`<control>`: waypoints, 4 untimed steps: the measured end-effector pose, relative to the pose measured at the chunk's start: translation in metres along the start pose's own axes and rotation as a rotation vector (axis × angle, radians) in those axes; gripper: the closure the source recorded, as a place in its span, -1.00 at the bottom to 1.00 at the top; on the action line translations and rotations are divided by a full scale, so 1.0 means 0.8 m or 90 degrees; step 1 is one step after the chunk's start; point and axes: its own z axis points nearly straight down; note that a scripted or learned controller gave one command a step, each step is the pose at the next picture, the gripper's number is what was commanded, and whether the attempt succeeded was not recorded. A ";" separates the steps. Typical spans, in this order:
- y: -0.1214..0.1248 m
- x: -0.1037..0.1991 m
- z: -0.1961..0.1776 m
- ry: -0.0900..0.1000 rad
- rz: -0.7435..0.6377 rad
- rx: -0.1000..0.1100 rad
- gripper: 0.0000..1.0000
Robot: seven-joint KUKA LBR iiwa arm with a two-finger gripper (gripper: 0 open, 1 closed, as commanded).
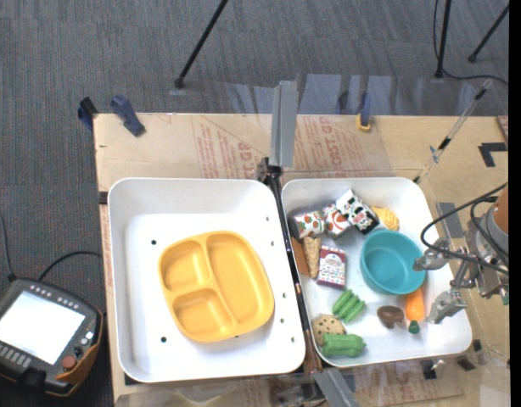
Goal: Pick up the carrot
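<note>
Carrot (pixel 415 305): orange, lies in the right bin (pixel 430 200) near its right wall, towards the front right corner, just below the teal bowl (pixel 392 261); its green top points to the bin's front edge.
Gripper (pixel 440 285): at the right edge of the right bin, just right of the carrot and the bowl; one grey finger ends beside the bowl's rim, the other beside the carrot.
Gripper state: the two fingers stand apart, wide, with nothing between them; the carrot is not held.
Arm: reaches in from the right, with dark cables looping above the gripper.
Teal bowl: upright, by the right wall of the right bin, about midway along it.
Brown piece (pixel 390 315): small, just left of the carrot, near the front edge.
Green toys (pixel 349 304): one at the middle front of the right bin, another in the front left corner beside a cookie (pixel 327 325).
Red box (pixel 333 266): left of the bowl, near the bin's middle.
Back of the right bin: a row of small patterned packets (pixel 335 220) and a yellow piece at its right end.
Left bin (pixel 142 202): holds a yellow divided tray (pixel 215 285), three compartments, near its middle.
Bench (pixel 193 147): brown board, both bins side by side and touching at the middle.
Pendant (pixel 42 336): a handheld screen unit off the bench's front left corner.
</note>
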 end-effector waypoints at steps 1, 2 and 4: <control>0.002 -0.007 0.132 0.002 0.058 -0.001 -1.00; 0.004 -0.011 0.115 -0.004 0.055 -0.001 1.00; 0.022 0.010 0.030 0.001 -0.088 0.000 -1.00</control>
